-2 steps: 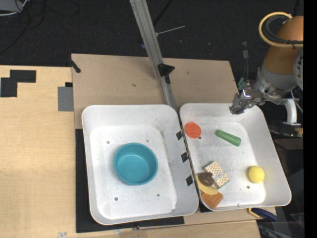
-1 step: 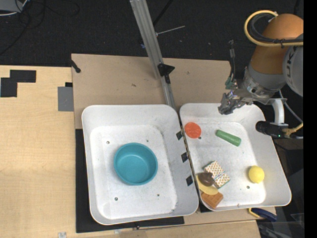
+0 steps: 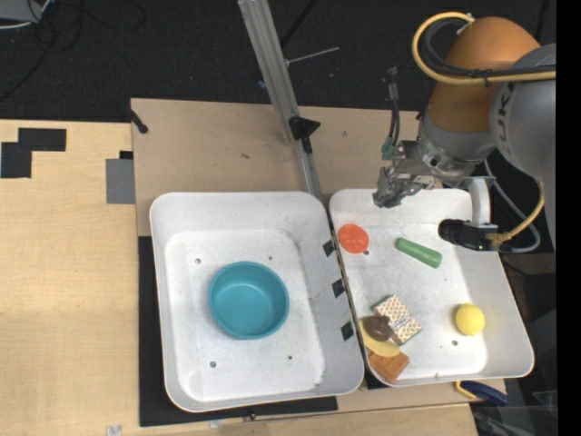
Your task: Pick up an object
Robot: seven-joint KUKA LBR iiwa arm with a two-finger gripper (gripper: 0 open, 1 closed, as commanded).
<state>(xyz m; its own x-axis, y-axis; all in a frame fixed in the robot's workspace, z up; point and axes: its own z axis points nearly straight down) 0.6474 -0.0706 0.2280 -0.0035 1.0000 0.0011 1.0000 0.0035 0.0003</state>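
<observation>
Here your gripper (image 3: 393, 194) is hovering at the right bin's (image 3: 495, 334) upper edge; its opening cannot be told. The green cylinder (image 3: 418, 252) is lying just below-right, long axis slanting down-right.

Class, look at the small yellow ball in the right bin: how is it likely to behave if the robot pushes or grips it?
The yellow ball looks round, so a push would probably send it rolling across the right bin floor. It sits apart from other items, so nothing would stop it before the rim. Its curved surface may slip out of a two-finger pinch.
</observation>
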